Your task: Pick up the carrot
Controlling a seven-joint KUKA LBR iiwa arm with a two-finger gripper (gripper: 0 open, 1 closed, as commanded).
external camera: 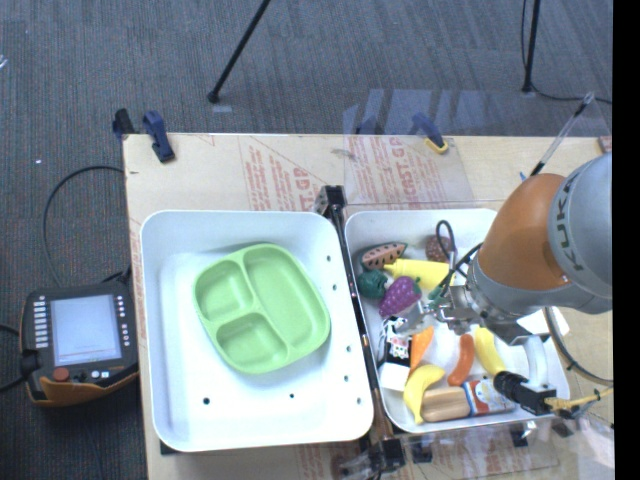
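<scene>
The carrot is a small orange piece lying among the toy foods in the right bin, near its middle. The grey arm with its orange band reaches in from the right. Its gripper hangs just above and slightly right of the carrot's upper end. The wrist and cables hide the gripper's tip, and I see nothing lifted out of the pile.
Crowding the carrot are purple grapes, a yellow banana, a red-orange sausage, a black-and-white toy and a bread roll. The left bin holds a green divided plate. A teach pendant lies off the bench at left.
</scene>
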